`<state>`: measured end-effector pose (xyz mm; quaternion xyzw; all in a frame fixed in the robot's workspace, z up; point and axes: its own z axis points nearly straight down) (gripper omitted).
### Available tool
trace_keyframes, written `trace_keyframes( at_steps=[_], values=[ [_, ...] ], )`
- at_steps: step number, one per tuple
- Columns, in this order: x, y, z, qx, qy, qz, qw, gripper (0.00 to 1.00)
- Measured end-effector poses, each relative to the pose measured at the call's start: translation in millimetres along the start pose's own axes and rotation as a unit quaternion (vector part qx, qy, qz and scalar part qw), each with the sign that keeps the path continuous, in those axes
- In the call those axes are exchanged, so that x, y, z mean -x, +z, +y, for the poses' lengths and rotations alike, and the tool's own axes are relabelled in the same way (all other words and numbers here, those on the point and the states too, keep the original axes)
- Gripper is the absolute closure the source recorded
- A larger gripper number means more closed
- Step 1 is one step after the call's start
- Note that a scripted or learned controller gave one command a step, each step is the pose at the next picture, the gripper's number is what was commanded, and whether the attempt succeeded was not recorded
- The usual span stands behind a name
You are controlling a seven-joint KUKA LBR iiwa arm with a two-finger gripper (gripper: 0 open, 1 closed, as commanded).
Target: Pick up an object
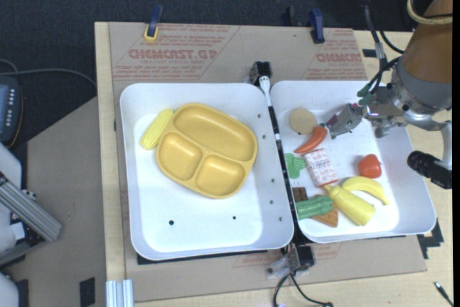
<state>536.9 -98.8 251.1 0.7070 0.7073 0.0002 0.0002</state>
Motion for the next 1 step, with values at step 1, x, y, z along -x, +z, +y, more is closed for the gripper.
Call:
trace_keyframes(
  at_steps=[1],
  values=[
    [-3.8, 62.6, -2.0, -0.003, 0.000, 0.001, 1.0000, 0.00]
  ],
)
